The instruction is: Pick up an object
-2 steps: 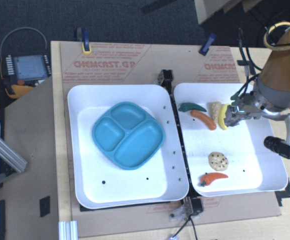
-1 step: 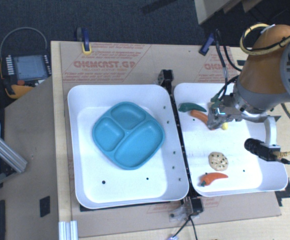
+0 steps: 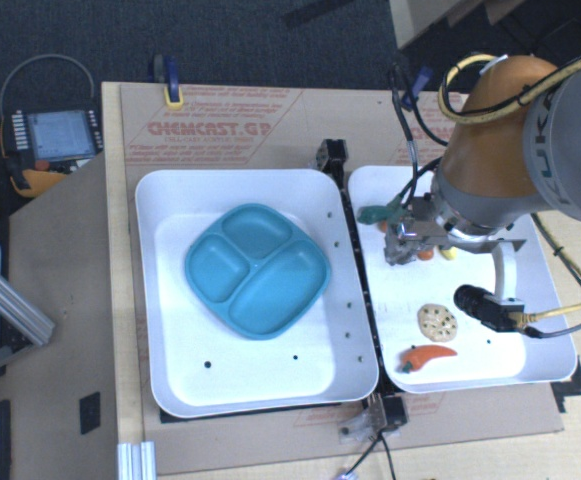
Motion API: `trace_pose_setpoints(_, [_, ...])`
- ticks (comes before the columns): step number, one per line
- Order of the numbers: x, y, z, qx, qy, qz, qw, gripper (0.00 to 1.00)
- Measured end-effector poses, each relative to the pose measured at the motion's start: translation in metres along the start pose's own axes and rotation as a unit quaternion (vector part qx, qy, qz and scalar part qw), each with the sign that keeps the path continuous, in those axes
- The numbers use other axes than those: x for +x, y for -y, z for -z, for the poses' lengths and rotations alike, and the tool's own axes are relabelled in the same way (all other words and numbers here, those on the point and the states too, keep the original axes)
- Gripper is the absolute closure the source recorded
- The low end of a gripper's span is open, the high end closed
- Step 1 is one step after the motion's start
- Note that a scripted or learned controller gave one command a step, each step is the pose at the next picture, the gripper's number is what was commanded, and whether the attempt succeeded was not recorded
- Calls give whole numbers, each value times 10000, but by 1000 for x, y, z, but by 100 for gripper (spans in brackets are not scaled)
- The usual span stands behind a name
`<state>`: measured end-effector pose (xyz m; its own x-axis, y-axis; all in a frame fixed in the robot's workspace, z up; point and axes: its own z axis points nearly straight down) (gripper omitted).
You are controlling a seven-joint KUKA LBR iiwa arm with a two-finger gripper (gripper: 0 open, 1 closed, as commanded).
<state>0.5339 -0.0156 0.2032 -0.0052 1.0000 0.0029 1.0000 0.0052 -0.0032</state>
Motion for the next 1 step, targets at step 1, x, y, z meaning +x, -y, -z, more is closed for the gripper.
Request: trace_pose_setpoints(1, [47, 10, 1, 2, 5, -2, 10000, 100])
